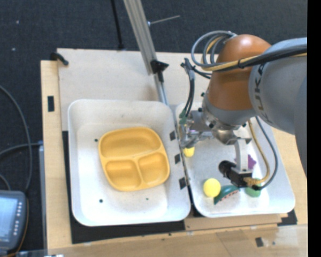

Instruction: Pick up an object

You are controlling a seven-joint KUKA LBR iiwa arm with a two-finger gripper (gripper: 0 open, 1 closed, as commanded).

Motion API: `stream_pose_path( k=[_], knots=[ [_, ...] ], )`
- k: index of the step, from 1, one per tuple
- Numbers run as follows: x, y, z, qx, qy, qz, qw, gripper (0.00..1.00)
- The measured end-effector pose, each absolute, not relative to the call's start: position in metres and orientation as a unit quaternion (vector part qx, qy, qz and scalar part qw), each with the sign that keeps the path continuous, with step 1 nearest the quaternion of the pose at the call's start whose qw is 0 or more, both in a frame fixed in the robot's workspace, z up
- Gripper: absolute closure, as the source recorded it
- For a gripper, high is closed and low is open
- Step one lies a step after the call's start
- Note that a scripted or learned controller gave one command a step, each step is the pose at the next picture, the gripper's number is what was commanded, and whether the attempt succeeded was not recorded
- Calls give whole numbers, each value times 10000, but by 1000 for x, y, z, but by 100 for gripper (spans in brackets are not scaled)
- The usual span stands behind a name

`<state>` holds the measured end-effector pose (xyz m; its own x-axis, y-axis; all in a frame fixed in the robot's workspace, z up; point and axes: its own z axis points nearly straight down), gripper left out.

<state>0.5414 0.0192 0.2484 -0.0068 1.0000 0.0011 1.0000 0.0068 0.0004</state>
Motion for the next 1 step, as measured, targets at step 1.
stream_pose_path(
  k=[1],
  knots=[
    [548,67,238,-7048,-7094,-3,-1,100]
  ],
)
